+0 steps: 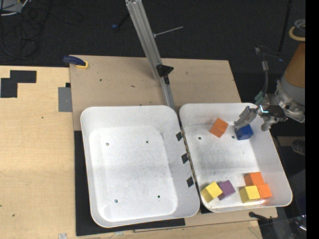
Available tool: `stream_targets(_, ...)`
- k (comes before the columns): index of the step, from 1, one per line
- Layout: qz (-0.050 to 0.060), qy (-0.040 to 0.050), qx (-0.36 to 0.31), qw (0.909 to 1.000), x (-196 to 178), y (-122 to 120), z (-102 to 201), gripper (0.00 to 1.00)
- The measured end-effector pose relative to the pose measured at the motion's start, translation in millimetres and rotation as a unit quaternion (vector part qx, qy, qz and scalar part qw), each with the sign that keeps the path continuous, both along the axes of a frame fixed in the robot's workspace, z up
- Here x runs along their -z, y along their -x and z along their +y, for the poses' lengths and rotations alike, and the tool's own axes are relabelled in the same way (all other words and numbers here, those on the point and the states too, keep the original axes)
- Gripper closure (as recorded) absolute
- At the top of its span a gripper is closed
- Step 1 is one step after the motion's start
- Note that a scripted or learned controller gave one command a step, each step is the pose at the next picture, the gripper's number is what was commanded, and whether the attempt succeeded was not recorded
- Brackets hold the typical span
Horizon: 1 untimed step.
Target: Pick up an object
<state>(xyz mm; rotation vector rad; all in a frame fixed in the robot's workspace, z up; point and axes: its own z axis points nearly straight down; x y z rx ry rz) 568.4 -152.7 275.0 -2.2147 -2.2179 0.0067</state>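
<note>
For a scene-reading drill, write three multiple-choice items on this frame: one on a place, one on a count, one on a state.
1. Where does the blue cube lie?
A. Left bin
B. Right bin, far part
C. On the bench

2. How many yellow cubes lie in the right bin?
A. Two
B. None
C. Four

3. How does the lone orange cube sit?
A. Stacked on the blue cube
B. Apart from other cubes, on the bin floor
C. Between the gripper's fingers

Key: B, it sits by the gripper near the far wall; A, one by the purple cube, one in the near right group; B, white floor surrounds it.
</note>
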Motion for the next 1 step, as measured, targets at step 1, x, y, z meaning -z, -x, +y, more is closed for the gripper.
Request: stream_targets(1,-0.003,0.0006,0.001,1.0,-2.7,-0.6,-0.7,0.0)
